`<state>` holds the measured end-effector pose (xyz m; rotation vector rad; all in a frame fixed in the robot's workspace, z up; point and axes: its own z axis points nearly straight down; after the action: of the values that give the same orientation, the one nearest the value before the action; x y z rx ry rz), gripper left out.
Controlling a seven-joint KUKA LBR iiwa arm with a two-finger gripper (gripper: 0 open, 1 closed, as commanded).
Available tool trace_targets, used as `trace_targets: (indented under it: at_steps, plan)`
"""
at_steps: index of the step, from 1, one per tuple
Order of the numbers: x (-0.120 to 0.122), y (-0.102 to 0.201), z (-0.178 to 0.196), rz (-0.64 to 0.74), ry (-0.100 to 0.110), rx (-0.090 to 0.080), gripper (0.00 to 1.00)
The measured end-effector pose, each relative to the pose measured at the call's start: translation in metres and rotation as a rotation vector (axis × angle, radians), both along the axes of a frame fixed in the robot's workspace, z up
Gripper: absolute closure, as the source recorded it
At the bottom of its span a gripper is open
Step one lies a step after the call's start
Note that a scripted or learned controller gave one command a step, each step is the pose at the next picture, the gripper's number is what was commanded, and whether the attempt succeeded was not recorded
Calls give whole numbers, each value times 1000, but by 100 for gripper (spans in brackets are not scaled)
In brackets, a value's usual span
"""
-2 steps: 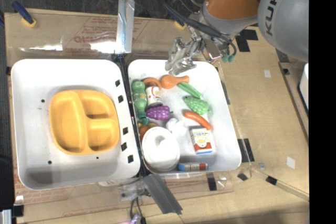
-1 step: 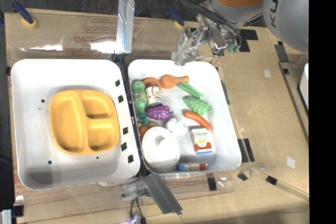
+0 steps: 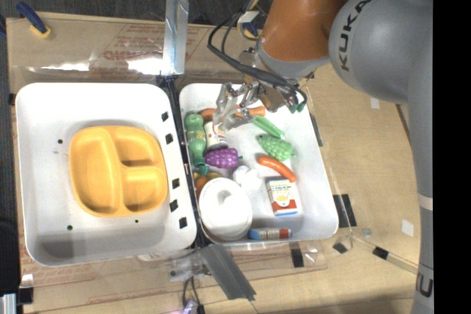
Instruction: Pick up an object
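Toys crowded the right bin [image 3: 320,180]: purple grapes [image 3: 221,157], a green corn cob [image 3: 276,147], a green pod [image 3: 268,126], an orange carrot [image 3: 277,168], a white bowl [image 3: 224,208] and a small carton [image 3: 282,197]. The gripper [image 3: 234,112] hung over that bin's far end, above the green bottle [image 3: 194,130], and whether it was released or clenched I could not tell, nor could anything be seen in its grasp. A yellow divided tray [image 3: 118,169] lay in the left bin [image 3: 44,114].
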<state>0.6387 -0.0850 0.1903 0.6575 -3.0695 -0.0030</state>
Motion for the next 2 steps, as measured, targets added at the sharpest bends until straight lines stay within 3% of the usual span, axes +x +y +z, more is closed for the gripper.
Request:
trace_targets:
  at_steps: [1, 2]
  plan:
    - [20, -46, 86, 184, -11, -4, 100]
    - [20, -44, 96, 187, -14, -3, 100]
